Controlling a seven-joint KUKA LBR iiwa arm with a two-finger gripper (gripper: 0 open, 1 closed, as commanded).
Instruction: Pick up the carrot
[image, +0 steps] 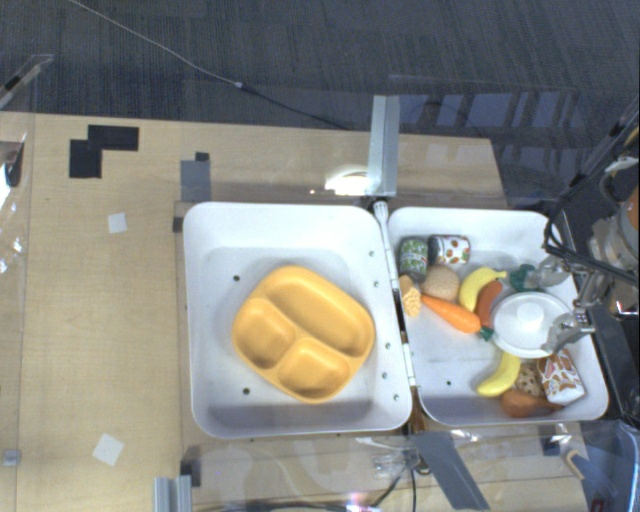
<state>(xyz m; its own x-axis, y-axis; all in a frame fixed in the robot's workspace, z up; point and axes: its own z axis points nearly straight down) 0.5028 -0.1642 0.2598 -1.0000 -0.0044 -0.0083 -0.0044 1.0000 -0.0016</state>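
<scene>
The carrot (452, 315) is orange with a small green top. It lies flat near the middle of the right bin (440, 385), pointing up-left, between a potato (440, 283) and a white bowl (527, 321). My gripper (562, 298) hangs at the bin's right side, to the right of the carrot and beyond the bowl. Its two metal fingers (550, 270) point left and stand apart, open, with the bowl's right rim near them. They do not touch the carrot.
Around the carrot lie two cans (432, 252), a corn piece (409, 297), two bananas (474, 285), a red sausage-like piece (489, 298), a small carton (560, 378) and a brown item (521, 403). The left bin (210, 330) holds a yellow divided plate (303, 331).
</scene>
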